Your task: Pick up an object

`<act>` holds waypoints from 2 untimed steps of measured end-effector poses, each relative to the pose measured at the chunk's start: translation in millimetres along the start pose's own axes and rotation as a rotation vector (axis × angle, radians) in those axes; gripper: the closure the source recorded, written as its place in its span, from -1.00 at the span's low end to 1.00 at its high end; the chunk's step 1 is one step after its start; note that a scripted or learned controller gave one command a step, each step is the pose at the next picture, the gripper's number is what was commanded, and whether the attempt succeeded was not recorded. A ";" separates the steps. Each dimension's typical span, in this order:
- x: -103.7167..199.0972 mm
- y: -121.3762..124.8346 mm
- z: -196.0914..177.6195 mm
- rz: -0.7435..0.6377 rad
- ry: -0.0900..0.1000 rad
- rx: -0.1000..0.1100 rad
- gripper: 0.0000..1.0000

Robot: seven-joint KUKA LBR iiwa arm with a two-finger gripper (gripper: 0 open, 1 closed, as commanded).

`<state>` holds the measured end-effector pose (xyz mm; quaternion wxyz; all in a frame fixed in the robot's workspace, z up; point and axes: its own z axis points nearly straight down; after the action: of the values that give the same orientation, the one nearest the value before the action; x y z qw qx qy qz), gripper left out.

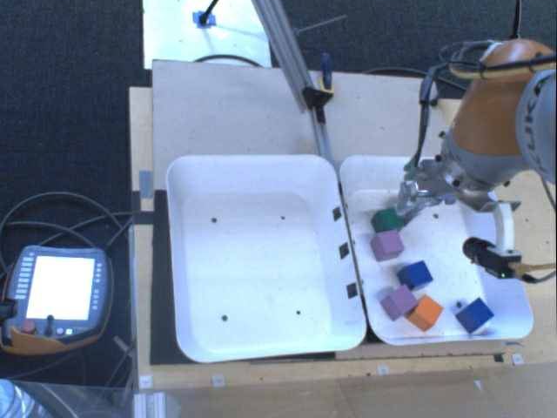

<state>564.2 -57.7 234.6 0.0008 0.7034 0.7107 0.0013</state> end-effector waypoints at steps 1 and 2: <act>41.6 25.7 -7.3 0.000 0.001 -0.001 1.00; 95.7 56.3 -7.6 -0.001 0.001 -0.001 1.00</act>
<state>619.5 38.6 242.5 0.0008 0.7031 0.7111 0.0023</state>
